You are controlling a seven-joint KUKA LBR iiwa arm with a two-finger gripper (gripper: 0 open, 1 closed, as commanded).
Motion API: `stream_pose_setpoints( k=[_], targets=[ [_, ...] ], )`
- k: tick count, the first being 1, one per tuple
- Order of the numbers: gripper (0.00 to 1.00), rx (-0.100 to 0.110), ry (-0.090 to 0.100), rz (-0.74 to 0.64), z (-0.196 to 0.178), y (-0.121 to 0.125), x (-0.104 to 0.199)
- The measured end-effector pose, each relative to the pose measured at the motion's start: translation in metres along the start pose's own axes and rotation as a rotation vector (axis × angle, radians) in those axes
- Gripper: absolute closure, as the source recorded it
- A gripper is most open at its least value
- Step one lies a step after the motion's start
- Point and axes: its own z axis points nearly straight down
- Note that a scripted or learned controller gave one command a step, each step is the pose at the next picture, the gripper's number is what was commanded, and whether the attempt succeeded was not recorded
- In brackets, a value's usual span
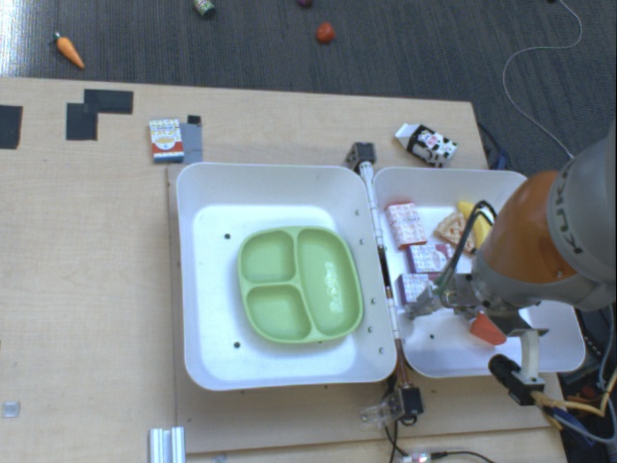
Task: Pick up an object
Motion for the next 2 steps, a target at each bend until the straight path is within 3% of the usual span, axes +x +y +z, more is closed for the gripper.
stream_pose_setpoints(
  k=[1,2],
  targets=[
    [1.00,-0.006,0.000,-0.003,-0.0113,0.0024,0.0006],
    [0.00,-0.006,0.001,-0.003,-0.0113,0.0024,0.0006]
  ],
)
